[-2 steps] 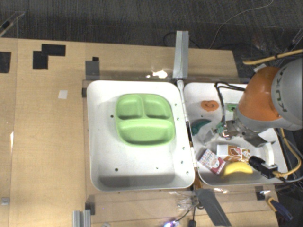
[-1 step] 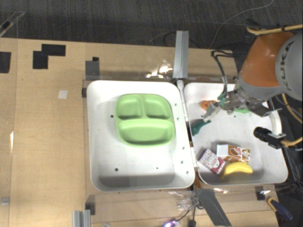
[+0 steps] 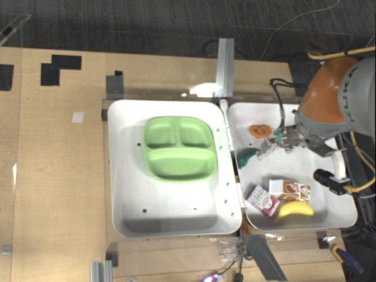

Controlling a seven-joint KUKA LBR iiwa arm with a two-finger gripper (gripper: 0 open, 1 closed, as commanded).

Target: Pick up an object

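green tray | yellow banana | white bins | orange arm band

Glossy white plastic bins, wood bench

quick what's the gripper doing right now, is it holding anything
Gripper: low in the right bin near the orange piece; grip state cannot be told.

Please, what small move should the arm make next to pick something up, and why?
Probably lower the pincer a little toward the green object just below and left of it in the right bin. That is the nearest thing to it. The orange disc lies a bit further back, and the banana with the small packets lies further off, near the front wall.
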